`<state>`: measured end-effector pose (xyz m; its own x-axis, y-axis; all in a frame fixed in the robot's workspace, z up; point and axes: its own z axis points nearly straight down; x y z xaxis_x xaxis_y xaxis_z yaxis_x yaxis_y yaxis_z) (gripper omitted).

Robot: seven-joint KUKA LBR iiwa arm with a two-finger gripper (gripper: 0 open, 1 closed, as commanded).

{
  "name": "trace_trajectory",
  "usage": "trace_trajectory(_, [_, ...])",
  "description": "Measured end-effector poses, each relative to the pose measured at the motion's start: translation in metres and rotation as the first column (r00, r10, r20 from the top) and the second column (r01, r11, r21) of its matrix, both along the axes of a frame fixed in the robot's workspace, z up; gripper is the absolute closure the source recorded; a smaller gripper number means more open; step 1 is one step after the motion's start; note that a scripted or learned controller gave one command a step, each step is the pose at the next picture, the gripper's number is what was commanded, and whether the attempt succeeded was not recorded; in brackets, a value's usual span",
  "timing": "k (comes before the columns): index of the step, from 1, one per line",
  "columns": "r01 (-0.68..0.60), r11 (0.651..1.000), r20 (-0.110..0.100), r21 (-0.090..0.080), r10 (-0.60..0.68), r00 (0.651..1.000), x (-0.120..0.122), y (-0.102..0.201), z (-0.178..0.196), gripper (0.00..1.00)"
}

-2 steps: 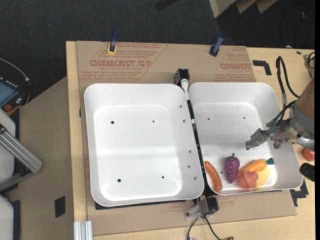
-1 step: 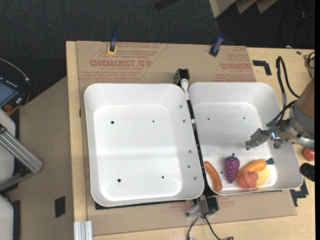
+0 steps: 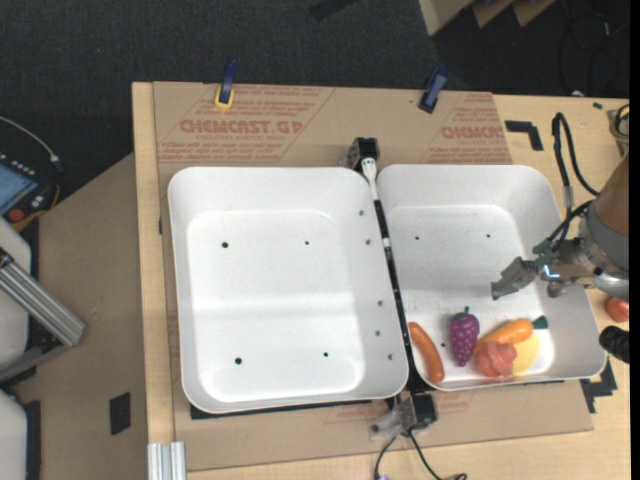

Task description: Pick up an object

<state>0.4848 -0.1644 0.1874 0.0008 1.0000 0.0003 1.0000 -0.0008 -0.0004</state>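
Plastic grapes [image 3: 463,335], smooth sausage [image 3: 427,352], carrot [image 3: 510,331], glossy white bin [image 3: 470,203]

Bright even overhead light, soft shadows, slightly blurry

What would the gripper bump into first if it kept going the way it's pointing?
Probably the bare floor of the right bin: the gripper points left and downward, passing above the grapes. Depth is hard to judge.

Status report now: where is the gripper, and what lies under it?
Gripper over right bin, nothing held. Toy food at near edge: grapes, sausage, carrot. Nothing in the way.
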Motion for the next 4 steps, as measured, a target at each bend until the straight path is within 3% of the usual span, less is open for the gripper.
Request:
trace_trajectory(1, [-0.004, 1.0, -0.005, 0.003, 0.004, 1.0, -0.0061, 0.0541, -0.0209, 0.0])
trace_trajectory(4, [0.0, 1.0, -0.001, 0.001, 0.0, 1.0, -0.0058, 0.0512, -0.0199, 0.0])
